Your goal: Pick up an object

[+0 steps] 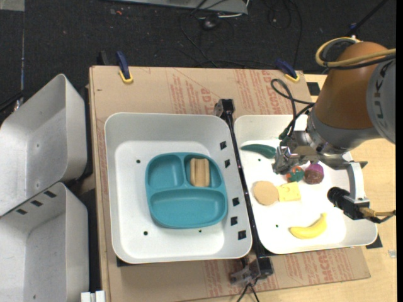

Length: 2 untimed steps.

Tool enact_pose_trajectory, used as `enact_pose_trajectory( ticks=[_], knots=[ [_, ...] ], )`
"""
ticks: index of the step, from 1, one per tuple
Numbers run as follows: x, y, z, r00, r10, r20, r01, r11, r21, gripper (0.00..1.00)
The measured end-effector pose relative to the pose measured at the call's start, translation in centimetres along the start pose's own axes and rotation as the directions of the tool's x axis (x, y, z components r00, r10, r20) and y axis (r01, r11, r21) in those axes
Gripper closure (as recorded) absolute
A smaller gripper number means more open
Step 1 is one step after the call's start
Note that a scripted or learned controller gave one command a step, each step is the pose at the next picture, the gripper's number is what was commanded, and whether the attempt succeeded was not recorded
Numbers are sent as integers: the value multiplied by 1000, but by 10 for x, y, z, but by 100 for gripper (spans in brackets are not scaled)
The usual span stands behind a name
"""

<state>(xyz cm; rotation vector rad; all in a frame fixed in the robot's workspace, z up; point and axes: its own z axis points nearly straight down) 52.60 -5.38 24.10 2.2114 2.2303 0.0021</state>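
Over right bin (362, 234), hand (286, 163) lowered.

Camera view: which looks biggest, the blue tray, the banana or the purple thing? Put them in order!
1. Teal divided tray, clearly largest.
2. Banana.
3. Purple item, smallest, though the gripper beside it may hide part.

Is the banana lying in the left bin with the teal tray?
No. The banana lies in the right bin, near its front edge, while the divided teal tray sits in the left bin.
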Motion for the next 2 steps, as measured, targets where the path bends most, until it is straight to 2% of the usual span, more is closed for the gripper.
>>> enact_pose_trajectory(
  ticks=[1, 2],
  knots=[
    [57, 16, 5, 1000, 2, 0, -2, 1000, 0, 100],
    [104, 19, -1, 1000, 1, -1, -1, 1000, 0, 100]
  ],
)
